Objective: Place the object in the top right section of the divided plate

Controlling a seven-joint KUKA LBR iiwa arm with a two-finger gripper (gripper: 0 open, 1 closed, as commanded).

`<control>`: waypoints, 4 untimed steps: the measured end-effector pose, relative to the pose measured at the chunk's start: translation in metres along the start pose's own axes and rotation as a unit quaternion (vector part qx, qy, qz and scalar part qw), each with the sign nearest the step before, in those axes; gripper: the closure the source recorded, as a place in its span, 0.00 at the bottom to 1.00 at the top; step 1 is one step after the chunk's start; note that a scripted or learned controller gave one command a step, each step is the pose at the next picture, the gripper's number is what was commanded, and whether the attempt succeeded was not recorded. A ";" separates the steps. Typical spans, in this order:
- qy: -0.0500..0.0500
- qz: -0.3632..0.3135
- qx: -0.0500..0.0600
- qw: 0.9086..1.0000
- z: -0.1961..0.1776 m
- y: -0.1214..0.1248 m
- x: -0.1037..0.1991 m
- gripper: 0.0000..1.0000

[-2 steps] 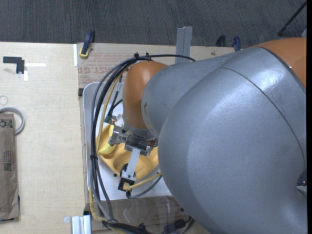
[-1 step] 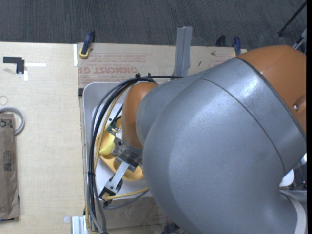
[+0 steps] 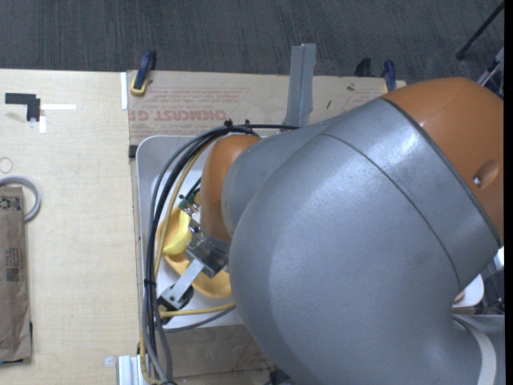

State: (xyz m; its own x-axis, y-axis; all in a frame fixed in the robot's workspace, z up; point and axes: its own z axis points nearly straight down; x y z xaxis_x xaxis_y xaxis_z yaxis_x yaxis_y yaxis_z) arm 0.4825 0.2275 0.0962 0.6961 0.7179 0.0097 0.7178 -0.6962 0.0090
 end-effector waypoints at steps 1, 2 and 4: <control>0.002 -0.001 0.000 1.000 -0.010 0.000 0.002 1.00; -0.003 -0.009 0.003 1.000 -0.021 -0.002 0.000 1.00; 0.004 0.269 0.003 0.963 -0.002 -0.003 0.004 1.00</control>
State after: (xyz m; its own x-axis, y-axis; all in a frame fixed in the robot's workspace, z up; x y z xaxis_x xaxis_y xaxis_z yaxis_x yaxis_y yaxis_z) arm 0.4829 0.2329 0.0986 0.9672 0.2534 0.0195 0.2535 -0.9673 -0.0055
